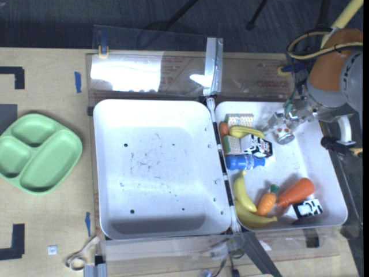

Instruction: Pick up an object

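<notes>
The gripper [282, 126] hangs low over the back of the right bin [331, 172], reaching in from the right on the grey arm [340, 88] with its orange band. Whether it is released or clenched cannot be told from this slant, and nothing can be seen grasped in it. A small round reddish-and-white thing [283, 134] sits right at its tip, too blurred to name.

Just to the left of the gripper, against the bin's back-left corner, lies a small pale box [240, 120] with a dotted face; its print is too small to read. Touching it on the near side is a small yellow banana [247, 133], and beside that a black-and-white cow-patterned carton [257, 148]. A blue bottle [245, 162] lies on its side just nearer still. No lettering on any of these is legible.

Further toward the front of the bin, well apart from the gripper, a large banana [246, 203] curves along the left wall. A small carrot [267, 202] rests against it, a larger carrot [295, 191] lies beside that, and a black-and-white block [308, 209] sits at the front right.

Far to the gripper's left is the left bin [155, 166], its floor scuffed. Beyond it on the bench rests a green divided plate [38, 153].
</notes>
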`<action>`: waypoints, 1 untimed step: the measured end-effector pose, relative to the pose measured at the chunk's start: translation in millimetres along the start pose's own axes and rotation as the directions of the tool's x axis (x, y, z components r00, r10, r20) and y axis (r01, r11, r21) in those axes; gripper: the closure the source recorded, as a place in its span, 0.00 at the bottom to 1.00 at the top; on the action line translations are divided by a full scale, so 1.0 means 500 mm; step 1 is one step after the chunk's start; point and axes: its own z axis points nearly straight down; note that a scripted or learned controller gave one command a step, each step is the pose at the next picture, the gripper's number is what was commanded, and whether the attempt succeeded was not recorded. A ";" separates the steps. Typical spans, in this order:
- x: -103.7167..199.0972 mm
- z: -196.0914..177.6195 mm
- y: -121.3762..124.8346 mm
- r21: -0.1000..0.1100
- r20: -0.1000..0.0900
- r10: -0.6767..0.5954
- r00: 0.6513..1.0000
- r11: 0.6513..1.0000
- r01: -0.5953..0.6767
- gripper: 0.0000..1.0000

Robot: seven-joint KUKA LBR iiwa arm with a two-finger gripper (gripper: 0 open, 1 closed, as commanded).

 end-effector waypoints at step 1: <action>-0.003 -0.025 0.007 -0.015 0.012 -0.003 1.000 1.000 0.003 1.00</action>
